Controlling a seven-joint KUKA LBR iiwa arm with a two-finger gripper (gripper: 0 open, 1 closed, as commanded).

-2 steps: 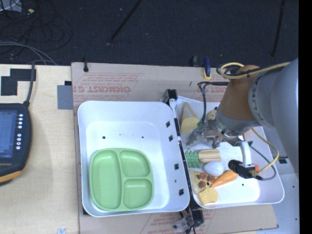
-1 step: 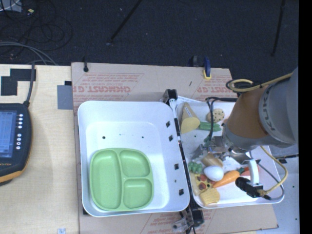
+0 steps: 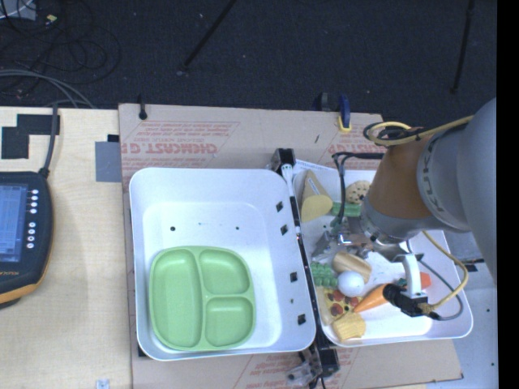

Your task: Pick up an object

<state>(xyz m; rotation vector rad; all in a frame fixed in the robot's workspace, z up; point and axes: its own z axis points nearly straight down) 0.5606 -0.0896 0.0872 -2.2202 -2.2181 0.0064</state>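
The gripper (image 3: 345, 235) was down in the right bin (image 3: 450, 324) among the toy food (image 3: 350, 284) heaped at its left side; whether it was open or closed could not be told. Both bins sat on a cardboard sheet (image 3: 190, 140) over a pale bench, dark floor beyond. The left bin (image 3: 207, 189) held a green divided plate (image 3: 201, 298). The arm (image 3: 422, 181) reached in from the right, bent downward.

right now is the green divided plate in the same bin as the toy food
No, the green divided plate lies in the left bin, while the toy food sits in the right bin.
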